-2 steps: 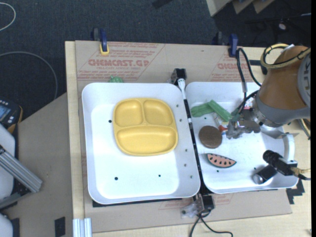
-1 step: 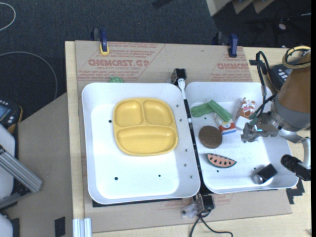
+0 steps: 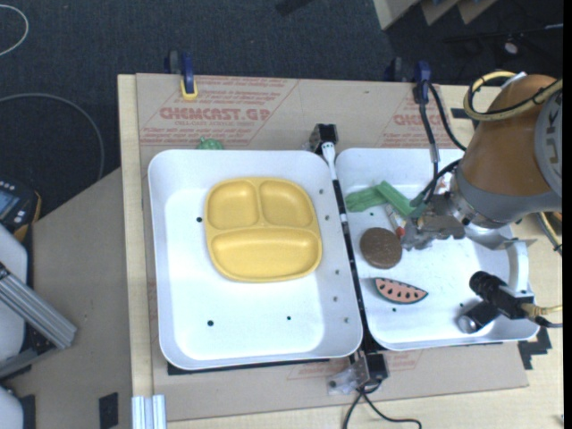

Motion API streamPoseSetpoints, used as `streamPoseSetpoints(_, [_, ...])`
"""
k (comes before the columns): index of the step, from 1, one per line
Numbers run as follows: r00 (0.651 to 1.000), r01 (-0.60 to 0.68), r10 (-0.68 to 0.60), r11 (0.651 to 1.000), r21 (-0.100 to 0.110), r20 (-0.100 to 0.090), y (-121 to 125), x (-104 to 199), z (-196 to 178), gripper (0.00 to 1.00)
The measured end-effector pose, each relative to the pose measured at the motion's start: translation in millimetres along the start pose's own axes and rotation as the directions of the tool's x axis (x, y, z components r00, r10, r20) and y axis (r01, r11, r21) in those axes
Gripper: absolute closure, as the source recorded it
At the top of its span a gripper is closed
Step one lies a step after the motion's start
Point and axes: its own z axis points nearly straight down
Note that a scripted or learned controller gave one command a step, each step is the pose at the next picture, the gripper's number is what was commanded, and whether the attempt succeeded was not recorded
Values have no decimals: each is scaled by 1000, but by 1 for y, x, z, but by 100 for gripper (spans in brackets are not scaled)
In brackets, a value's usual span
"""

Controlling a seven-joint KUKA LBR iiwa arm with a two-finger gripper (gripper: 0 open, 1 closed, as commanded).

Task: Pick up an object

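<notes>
The right bin has bare floor toward its near and right walls, while the left bin carries a yellow tray. The gripper hangs low just right of the brown disc, green piece behind, watermelon slice in front. The arm bends in from the right; whether anything is gripped can't be told.

The bench was a pale board covered with brown protective paper printed in red lettering, held at its far edge by a yellow clamp and a blue clamp. Dark carpet lay around it, with a thin white cable looping across. An aluminium rail slanted at the left edge.
</notes>
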Motion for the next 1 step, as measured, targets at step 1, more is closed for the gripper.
streamPoseSetpoints(1, [1000,-10,10,1000,-1,3,-33,-37,-35,100])
